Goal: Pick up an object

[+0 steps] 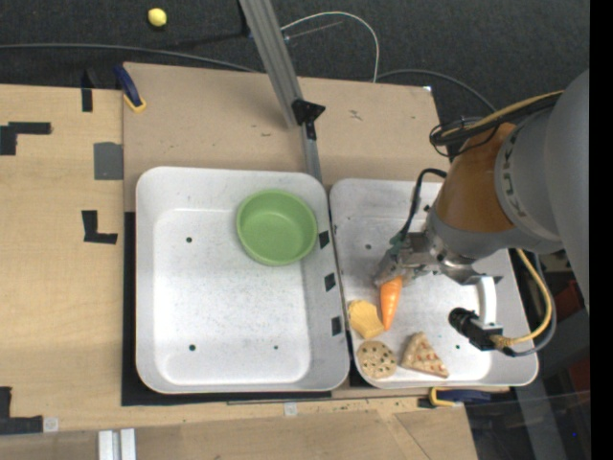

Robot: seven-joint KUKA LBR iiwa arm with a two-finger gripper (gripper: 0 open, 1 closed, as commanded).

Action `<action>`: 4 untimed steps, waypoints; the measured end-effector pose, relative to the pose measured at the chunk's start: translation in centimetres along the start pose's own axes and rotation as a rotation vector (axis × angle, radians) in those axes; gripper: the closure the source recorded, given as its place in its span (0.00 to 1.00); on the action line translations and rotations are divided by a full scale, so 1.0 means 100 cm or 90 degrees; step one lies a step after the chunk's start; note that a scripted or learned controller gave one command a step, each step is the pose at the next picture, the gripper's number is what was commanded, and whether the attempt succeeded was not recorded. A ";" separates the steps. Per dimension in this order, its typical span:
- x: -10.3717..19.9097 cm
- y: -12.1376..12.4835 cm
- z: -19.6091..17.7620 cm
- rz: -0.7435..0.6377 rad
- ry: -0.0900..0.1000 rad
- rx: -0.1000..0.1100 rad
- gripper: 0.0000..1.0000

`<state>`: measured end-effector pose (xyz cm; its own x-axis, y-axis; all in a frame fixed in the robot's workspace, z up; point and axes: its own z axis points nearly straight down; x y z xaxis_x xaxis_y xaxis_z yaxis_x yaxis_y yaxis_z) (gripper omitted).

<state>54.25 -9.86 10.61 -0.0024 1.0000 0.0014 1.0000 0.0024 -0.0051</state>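
Note:
An orange carrot point(389, 303) lies in the right bin point(364, 209), its thick end pointing up the image and its tip down by a yellow food piece point(362, 317). My gripper point(396, 264) hangs right over the carrot's thick end and seems to touch it. The wrist hides how the gripper meets the carrot. A round brown cookie point(375, 357) and a pizza slice point(422, 355) rest near the right bin's front edge. A green bowl point(277, 226) sits in the left bin point(192, 295), at its back right.
The grey arm with its orange band point(479, 199) covers the right bin's right half. A metal pole point(273, 51) slants in from the top to the bins' divide. A small yellow ball point(157, 16) lies on the dark floor beyond the bench.

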 end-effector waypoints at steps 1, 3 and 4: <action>0.006 -0.004 -0.061 0.000 -0.001 -0.005 1.00; 0.003 -0.001 -0.130 0.001 -0.001 -0.003 1.00; 0.051 0.004 -0.134 -0.003 0.000 -0.002 1.00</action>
<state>54.68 -4.81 24.02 -0.0065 1.0000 0.0014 1.0000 0.0065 -0.0012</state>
